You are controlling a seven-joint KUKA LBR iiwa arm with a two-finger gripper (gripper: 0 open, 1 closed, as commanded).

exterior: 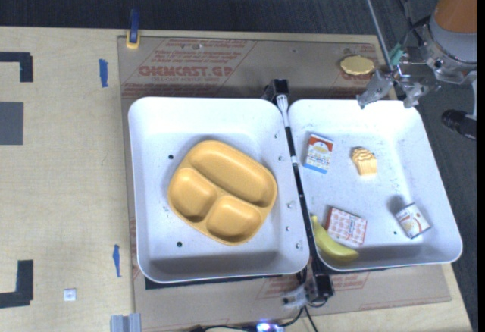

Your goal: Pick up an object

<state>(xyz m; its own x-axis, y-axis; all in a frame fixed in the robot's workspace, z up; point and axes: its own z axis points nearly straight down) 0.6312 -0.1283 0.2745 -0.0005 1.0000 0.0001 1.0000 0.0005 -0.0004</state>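
Note:
The right bin (432, 171) holds several small items: a white and orange carton (319, 153), a pale yellow block (364, 161), a red patterned box (346, 226), a banana (330, 242) at the front left corner, and a small white package (411, 220) near the right wall. My gripper (389, 94) hangs above the bin's back rim, behind the yellow block. Its two fingers stand apart, open, with nothing between them.
The left bin (151, 133) holds a large yellow divided tray (221, 190). A tan round disc (356, 65) lies on the brown board behind the right bin, just left of the gripper. A black divider (292, 164) separates the bins.

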